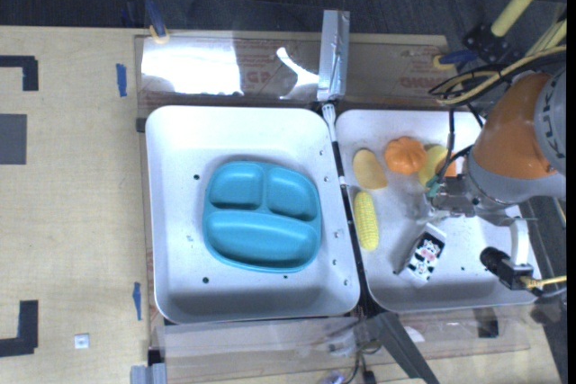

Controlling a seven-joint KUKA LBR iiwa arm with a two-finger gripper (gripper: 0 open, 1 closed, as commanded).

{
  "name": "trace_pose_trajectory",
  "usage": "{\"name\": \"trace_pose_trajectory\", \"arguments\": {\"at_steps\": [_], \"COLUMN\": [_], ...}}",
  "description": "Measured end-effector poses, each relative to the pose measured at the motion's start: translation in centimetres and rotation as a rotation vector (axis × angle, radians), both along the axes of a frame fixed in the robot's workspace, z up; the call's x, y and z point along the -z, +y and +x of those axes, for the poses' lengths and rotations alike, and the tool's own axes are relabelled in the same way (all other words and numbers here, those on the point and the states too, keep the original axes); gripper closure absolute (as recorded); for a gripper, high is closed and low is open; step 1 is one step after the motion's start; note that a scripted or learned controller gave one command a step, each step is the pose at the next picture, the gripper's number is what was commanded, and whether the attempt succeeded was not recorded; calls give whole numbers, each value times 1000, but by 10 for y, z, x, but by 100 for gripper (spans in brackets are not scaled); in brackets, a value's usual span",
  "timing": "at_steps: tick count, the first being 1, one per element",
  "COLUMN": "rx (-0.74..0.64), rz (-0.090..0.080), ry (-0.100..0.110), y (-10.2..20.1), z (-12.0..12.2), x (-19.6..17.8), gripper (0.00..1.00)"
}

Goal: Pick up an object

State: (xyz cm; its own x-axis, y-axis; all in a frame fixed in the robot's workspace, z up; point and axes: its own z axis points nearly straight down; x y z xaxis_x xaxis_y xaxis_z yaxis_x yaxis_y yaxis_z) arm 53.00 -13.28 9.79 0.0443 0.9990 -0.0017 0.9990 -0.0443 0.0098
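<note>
My gripper (pixel 438 196) hangs over the middle of the right bin (pixel 387 288), reached in from the right under the grey and orange wrist. Just left of it lie an orange fruit (pixel 405 155) and a pale yellow fruit (pixel 369 168). A yellow-green piece (pixel 435 160) is partly hidden behind the gripper. A corn cob (pixel 366 220) lies along the bin's left wall. A small black-and-white carton (pixel 425 255) sits below the gripper, apart from it. I see nothing held.
The left bin (pixel 171 220) holds a blue divided plate (pixel 263 214). A ridge (pixel 342 193) separates the two bins. Clear plastic walls stand behind both bins. Cables run at the upper right.
</note>
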Motion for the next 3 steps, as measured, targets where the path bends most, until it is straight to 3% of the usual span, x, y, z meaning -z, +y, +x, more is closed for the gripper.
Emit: {"name": "trace_pose_trajectory", "arguments": {"at_steps": [1, 2, 3], "rx": [0, 88, 89], "rz": [0, 1, 0], "ry": [1, 1, -2], "y": [0, 22, 22], "z": [0, -43, -41], "x": [1, 10, 0], "gripper": [0, 0, 100]}}
